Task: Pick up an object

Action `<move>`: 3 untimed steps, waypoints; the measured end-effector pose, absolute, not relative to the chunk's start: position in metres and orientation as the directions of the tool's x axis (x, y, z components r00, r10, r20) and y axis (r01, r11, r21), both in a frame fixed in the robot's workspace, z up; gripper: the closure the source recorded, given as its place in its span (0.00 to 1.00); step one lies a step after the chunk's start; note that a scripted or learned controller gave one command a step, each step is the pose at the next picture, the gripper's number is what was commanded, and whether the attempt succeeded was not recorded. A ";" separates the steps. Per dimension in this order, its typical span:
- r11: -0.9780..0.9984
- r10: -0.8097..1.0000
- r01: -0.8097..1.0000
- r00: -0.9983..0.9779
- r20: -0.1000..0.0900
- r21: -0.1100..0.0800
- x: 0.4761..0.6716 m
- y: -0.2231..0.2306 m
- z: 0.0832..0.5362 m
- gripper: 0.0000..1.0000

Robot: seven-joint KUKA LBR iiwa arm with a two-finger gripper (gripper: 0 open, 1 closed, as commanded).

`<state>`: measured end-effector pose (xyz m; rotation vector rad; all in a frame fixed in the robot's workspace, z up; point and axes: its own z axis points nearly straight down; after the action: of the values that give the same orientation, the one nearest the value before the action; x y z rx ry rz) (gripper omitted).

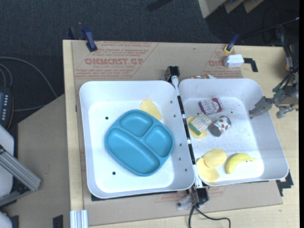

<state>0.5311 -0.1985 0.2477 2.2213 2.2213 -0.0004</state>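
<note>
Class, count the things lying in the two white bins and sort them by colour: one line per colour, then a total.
Blue: 1, the divided plate
Yellow: 4, the piece beside the plate, two discs, the banana
Mixed colours: 3, the purple packet, the green-edged packet, the grey and red ball
Total: 8

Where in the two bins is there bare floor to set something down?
Left bin: a bare strip along the left wall and the far-left corner, beside the blue divided plate. Right bin: bare floor on its right side, toward the gripper. Crowded: the right bin's left half, around the small packet and banana.
</note>
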 end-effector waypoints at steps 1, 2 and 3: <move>0.001 1.000 1.000 -0.001 0.001 -0.002 0.551 -0.144 0.147 0.00; 0.001 1.000 1.000 -0.001 0.001 -0.003 0.574 -0.144 0.084 0.00; 0.001 1.000 1.000 -0.001 0.001 0.000 0.575 -0.144 0.094 1.00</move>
<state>0.5748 -0.1435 0.0944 2.2208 2.2228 0.0003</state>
